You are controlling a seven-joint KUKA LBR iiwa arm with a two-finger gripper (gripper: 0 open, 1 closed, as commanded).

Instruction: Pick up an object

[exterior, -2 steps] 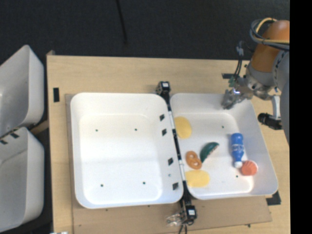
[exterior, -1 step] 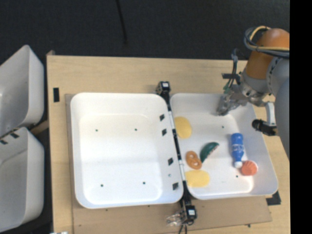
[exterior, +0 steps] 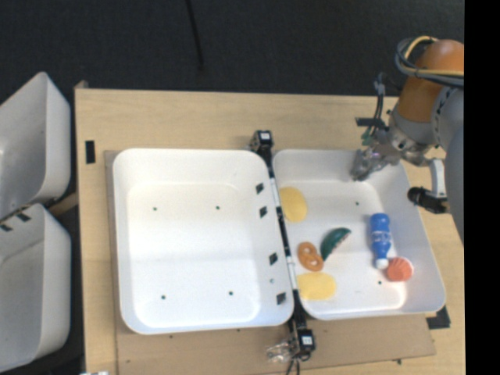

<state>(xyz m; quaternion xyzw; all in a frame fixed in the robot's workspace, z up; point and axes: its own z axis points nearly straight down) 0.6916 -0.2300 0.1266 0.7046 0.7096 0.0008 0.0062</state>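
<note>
Pincer grip unclear, over right bin's far edge | blue bottle, green piece near

No legible text, label, brand, number or sign is showing anywhere on the bench; the blue bottle lying in the right bin is carrying no wording that can be made out at this size, and the small dark marks along the divide between the two bins are appearing as plain black shapes without any readable characters
</note>
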